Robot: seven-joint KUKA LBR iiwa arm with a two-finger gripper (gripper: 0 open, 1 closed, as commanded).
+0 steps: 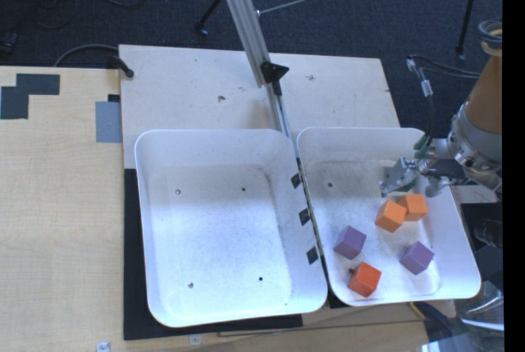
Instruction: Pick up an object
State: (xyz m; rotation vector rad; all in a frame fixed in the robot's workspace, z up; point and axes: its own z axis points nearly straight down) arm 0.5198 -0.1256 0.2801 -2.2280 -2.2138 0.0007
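A: How far along is the pick?

B: Early, by my reading. The arm's grey metal two-finger gripper (404, 178) sits low over the right shallow white plastic bin (385, 139), just above and to the left of the 2 orange cube-shaped blocks (400, 211) that lie touching each other. Nothing sits between its fingers that I can make out, so I judge no object is lifted yet.

A: Is the hand open or closed?

B: I cannot tell. It is small and partly blurred against the white bin floor, so the gap is not readable.

A: What is there to take?

B: 5 small blocks, all in the right bin: the 2 orange ones near the gripper, a purple cube-shaped block (350, 243) toward the middle, another purple cube (417, 257) near the right wall, and a red-orange cube (365, 279) at the near edge. They look like matte, hard-edged solids, perhaps foam or painted wood. The orange pair seems the likely target, being nearest.

A: And the other bin?

B: The left shallow white bin (164, 149) has a smooth, faintly speckled floor with rounded corners.

A: What remains?

B: Closing on a block and raising it, which is the whole grasp still to do.
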